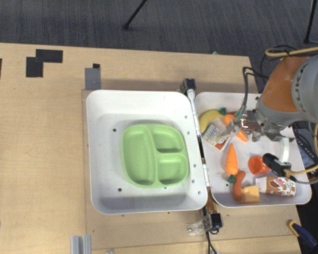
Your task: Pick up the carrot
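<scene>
Camera view is showing the gripper (243, 127) hanging low over the upper part of the right bin (302, 197); whether it is apart or together, I cannot tell. Just beside it are lying a small printed packet (214, 135) and a yellow banana-like toy (211, 119). The carrot (231, 159) is lying free on the bin floor a little below, tip pointing up toward the wrist. By my judgement the approach step is running: the arm is needing to shift down the bin, centre over the carrot and descend.
</scene>
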`<state>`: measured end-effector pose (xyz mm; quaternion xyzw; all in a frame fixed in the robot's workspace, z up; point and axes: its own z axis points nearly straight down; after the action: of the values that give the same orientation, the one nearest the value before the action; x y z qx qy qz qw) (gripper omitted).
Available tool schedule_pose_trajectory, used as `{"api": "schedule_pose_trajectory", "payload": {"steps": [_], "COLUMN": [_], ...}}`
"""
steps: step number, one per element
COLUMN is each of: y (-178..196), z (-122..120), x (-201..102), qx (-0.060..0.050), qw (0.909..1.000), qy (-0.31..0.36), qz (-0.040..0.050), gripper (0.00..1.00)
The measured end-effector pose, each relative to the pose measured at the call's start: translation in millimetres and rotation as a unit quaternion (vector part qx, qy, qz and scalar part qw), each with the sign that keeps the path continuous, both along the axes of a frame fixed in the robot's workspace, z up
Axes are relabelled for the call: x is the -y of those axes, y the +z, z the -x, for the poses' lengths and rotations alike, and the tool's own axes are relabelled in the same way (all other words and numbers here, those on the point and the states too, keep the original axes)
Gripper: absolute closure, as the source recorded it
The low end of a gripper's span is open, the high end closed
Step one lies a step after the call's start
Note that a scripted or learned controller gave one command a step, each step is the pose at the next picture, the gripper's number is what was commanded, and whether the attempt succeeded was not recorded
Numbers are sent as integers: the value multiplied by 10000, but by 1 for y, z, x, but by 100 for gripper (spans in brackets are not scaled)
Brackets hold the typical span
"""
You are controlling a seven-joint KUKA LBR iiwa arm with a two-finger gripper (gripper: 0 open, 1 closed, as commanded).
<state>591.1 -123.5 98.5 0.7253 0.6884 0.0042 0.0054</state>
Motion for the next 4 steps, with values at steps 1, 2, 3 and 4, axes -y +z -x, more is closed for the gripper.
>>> {"api": "schedule_pose_trajectory", "payload": {"steps": [1, 2, 3, 4], "y": [-6, 5, 5, 87], "z": [43, 41, 41, -51], "x": [-20, -24, -24, -60], "qx": [64, 67, 61, -42], "qw": [9999, 9999, 9999, 9966], "qy": [77, 97, 96, 825], "qz": [21, -10, -9, -2], "gripper": [0, 100, 0, 0]}}
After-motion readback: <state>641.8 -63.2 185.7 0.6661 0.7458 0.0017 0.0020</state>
